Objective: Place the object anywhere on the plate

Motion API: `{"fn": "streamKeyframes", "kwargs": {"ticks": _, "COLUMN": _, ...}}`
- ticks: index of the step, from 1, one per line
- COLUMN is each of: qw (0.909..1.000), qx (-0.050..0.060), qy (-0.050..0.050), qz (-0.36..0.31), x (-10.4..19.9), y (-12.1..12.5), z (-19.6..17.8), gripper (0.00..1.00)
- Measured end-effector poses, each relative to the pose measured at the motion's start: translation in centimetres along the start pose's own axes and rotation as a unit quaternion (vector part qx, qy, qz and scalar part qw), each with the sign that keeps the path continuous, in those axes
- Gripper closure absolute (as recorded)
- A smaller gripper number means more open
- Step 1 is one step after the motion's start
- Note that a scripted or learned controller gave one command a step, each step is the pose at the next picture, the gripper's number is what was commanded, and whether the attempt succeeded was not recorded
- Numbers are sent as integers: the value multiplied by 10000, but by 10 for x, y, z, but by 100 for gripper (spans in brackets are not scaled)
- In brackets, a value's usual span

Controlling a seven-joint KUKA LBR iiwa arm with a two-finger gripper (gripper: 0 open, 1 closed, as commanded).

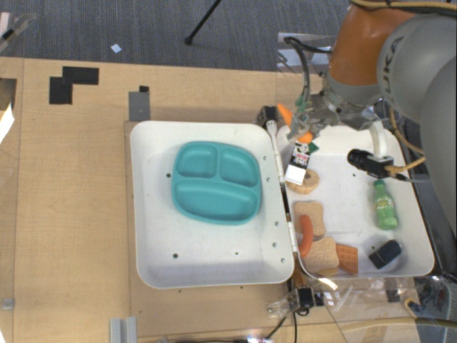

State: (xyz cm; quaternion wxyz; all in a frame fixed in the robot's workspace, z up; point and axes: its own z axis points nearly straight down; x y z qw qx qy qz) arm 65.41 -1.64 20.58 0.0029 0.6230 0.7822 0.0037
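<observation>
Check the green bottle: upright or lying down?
Lying down. The green bottle rests on its side on the right bin's floor, cap toward the far wall.

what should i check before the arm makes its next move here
1. Plate free to receive: ok. The teal plate lies in the left bin with nothing on it.
2. Object on the plate: not ok, not yet done.
3. Objects within reach: ok. The green bottle, bread slice and orange sausage lie in the right bin.
4. Gripper position: ok. The gripper is over the right bin's upper left corner, near a small carton.
5. Grasp: cannot tell whether anything is held.
</observation>
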Motion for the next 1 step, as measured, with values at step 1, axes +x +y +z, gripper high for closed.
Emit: {"fn": "streamKeyframes", "kwargs": {"ticks": 1, "qw": 10000, "qx": 4, "qy": -12, "qz": 24, "x": -3, "y": -1, "z": 0, "gripper": 0}}
